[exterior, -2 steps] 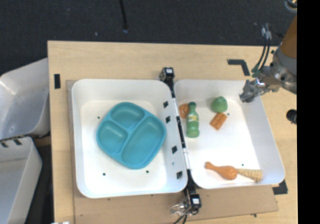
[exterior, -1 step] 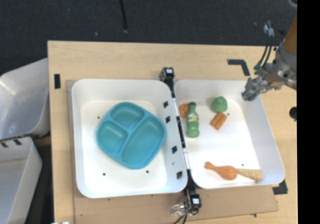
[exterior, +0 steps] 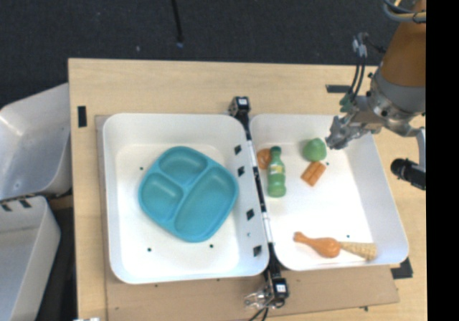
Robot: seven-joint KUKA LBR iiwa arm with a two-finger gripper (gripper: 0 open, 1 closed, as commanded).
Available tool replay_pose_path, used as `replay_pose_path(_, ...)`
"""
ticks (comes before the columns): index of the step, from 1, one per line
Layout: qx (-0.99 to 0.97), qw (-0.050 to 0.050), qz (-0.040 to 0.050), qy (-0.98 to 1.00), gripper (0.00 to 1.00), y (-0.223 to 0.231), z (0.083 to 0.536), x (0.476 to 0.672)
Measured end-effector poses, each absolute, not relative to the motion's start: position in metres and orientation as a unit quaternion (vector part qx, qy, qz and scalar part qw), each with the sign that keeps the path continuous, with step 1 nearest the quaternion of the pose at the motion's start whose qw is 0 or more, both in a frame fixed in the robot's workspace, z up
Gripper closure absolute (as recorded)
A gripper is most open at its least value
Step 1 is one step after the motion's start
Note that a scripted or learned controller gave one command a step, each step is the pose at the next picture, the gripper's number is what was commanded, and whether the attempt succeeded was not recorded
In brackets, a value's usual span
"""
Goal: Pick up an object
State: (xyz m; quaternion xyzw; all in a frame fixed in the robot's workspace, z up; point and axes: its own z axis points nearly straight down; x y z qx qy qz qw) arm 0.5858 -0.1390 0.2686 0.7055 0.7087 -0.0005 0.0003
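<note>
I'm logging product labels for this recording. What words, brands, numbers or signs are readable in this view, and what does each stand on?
No text can be read in this view.
green bottle: a pale label band around its body, too small and blurred to read.
blue divided plate: no marking visible.
black tags on the bench edges: no legible characters.
claw: no lettering visible.

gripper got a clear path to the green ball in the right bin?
Probably yes. The gripper sits just right of the green ball, with nothing between them; the orange block lies just below the ball.
</note>
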Motion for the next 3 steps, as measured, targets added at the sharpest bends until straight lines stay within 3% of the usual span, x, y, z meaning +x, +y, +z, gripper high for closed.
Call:
replay_pose_path(2,0.705,0.000,0.0003,0.709,1.00,-0.036,0.268,0.561)
replay_pose_path(3,0.705,-0.001,0.0001,0.709,1.00,0.018,0.260,0.564)
